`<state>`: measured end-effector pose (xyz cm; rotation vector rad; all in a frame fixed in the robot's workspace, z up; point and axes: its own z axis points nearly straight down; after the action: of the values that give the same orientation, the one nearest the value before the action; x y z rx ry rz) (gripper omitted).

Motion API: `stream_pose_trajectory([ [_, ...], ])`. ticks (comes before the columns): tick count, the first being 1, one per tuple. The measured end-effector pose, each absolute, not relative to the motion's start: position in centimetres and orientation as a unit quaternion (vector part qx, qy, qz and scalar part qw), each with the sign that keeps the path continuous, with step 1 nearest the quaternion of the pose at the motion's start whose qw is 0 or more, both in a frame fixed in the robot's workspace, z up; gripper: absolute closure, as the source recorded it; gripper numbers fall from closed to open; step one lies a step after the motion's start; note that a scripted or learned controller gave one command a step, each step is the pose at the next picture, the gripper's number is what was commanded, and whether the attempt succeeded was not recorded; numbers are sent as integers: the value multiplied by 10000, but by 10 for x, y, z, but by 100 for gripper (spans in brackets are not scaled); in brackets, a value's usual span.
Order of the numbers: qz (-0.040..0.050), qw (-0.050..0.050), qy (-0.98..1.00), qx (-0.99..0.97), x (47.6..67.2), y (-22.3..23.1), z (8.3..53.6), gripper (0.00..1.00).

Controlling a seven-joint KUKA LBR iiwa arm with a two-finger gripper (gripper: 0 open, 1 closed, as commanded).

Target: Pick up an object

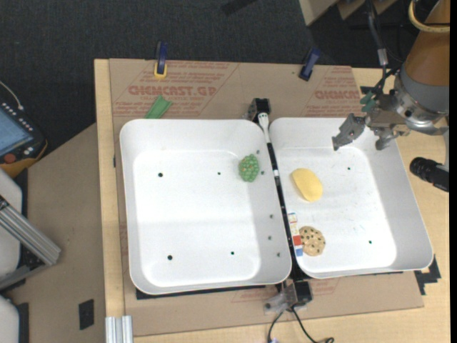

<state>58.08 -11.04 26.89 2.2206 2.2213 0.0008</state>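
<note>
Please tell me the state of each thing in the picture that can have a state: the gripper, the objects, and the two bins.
gripper: open, holding nothing, above the back of the right bin.
yellow object: lying loose in the right bin.
cookie: lying flat in the right bin, near the front left corner.
green cluster: resting in the left bin, by its right wall.
left bin: holds one object.
right bin: holds two objects.
</note>
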Motion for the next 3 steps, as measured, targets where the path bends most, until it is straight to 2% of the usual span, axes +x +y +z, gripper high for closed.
stream_pose_trajectory([
  [1, 11, 18, 7074, 7068, 581, -110, 280, 100],
  [2, -19, -25, 7059, 7083, 523, -127, 263, 100],
  [3, -13, -12, 7049, 7093, 477, -170, 266, 100],
])
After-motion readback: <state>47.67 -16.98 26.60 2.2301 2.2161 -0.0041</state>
